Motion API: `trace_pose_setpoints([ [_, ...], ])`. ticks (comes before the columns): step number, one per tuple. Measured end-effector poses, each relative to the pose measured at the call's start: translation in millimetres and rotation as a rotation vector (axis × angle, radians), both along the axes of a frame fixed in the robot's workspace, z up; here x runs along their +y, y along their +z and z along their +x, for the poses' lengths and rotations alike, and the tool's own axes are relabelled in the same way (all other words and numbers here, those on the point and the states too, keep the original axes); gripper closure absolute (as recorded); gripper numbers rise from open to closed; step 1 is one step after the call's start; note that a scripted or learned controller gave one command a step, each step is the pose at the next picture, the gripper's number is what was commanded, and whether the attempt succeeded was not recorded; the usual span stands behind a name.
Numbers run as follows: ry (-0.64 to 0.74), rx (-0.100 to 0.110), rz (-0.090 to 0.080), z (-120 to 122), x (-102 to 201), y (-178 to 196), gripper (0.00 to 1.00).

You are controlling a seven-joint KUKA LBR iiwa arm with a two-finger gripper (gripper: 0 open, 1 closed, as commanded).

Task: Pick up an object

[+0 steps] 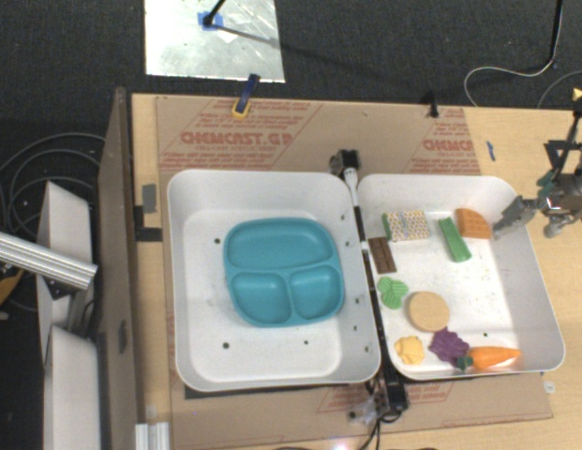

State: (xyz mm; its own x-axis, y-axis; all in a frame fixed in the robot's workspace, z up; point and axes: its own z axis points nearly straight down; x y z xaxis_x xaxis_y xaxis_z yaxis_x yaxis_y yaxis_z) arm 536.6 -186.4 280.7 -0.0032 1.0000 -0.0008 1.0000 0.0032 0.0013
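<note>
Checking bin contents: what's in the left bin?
The left bin holds one teal divided tray, lying flat with three compartments and nothing visible in them. The bin floor under the tray is covered, so whatever might be beneath it can't be seen.

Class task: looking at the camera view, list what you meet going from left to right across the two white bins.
Left bin → blue divided plate → right bin → brown bar → green leafy piece → round tan biscuit → green stick → orange carrot → gripper at the right bin's rim.
</note>
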Motion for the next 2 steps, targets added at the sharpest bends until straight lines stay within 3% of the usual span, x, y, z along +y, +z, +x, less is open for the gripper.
trace_pose_setpoints([
  [1, 0.003, 0.004, 0.001, 47.6, -3.5, -99.6, 0.00],
  [2, 0.003, -0.008, -0.008, 88.2, -2.7, -196.7, 0.00],
])
